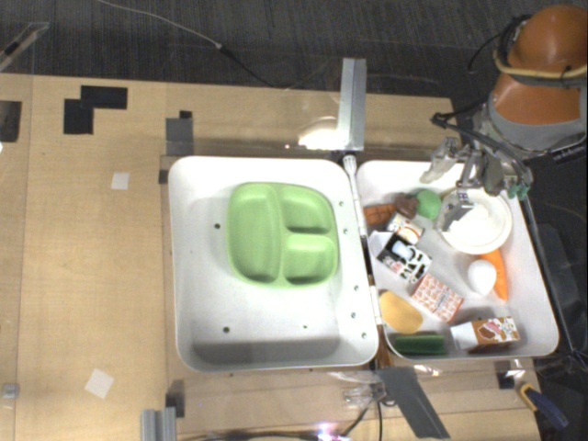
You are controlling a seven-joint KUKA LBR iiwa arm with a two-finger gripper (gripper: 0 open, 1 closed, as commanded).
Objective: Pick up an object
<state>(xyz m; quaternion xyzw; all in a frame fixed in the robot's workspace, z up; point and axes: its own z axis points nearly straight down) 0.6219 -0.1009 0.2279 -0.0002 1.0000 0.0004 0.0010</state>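
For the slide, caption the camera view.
Grey arm's tool hovers over cluttered right white bin; green divided plastic tray lies in left white bin.

A green divided tray (280,233) lies in the left bin (197,338). Right of it, the right bin (542,324) holds a white plate (480,229), an egg (481,276), and small cartons. The gripper (453,211) hangs at the plate's left edge.

One fixed camera looks down at a slant on both white bins (184,246), arm (537,72) entering from right.
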